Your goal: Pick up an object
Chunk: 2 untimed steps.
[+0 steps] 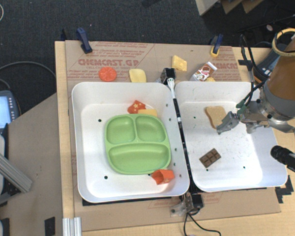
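Observation:
In the right bin point(250, 178) lie a tan slice of toast point(215, 115) near the back left and a brown chocolate bar point(210, 157) nearer the front. My gripper point(229, 122) hangs low over the right bin, just right of the toast and close to its edge. Nothing shows in the gripper's hold. The arm's orange band point(288, 77) rises above it at the right.
The left bin point(83, 132) holds a green divided plate point(136, 144), a red piece point(136, 106), a yellow piece point(148, 112) and an orange block point(162, 176). Behind the bins lie a red disc point(107, 74), yellow pieces point(137, 75) and a small packet point(203, 73).

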{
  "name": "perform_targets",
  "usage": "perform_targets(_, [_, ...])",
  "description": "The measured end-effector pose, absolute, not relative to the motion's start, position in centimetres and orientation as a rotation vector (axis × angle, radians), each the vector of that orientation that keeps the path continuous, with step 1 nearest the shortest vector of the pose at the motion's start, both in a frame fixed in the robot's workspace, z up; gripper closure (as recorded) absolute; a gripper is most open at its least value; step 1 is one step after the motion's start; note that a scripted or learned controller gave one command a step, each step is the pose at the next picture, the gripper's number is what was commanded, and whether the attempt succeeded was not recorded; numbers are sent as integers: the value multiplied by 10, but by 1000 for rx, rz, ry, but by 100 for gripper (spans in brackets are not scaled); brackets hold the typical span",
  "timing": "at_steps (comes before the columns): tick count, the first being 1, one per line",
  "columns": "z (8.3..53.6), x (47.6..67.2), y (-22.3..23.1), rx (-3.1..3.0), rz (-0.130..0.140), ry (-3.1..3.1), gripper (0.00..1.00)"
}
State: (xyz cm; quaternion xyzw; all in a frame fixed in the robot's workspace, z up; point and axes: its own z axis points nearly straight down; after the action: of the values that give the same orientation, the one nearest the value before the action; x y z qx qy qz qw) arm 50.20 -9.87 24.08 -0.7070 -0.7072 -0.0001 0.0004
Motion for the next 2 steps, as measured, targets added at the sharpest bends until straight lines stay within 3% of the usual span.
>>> perform_targets(1, [98,505,-112,-2218,8,-2214,0])
perform_targets(2, [145,557,-137,-2227,-5,-2229,0])
